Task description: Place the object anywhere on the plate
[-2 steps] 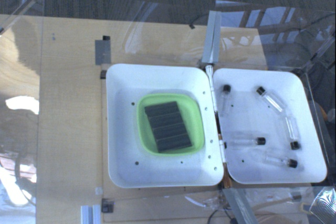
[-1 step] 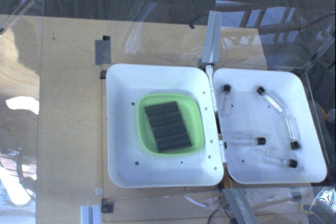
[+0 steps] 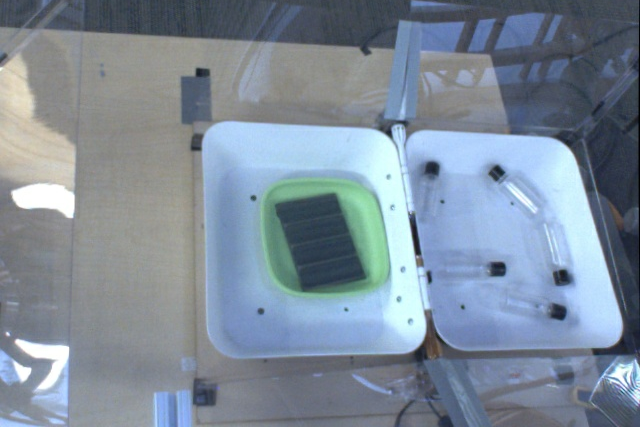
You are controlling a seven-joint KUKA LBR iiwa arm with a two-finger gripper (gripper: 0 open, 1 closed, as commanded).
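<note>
We see a dark grey ribbed rectangular block [image 3: 319,242] lying on the lime-green square plate [image 3: 272,215]. It looks stiff and light; we would grip across its long edges. We cannot tell the pincer's state.

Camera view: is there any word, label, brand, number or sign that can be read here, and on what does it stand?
None can be read.
Dark ribbed block on the green plate: no print shows.
Clear vials in the right bin: too small to tell any label.

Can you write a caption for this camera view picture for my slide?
A dark ridged block lies on a green plate in the left white bin; clear vials scatter the right bin.
</note>
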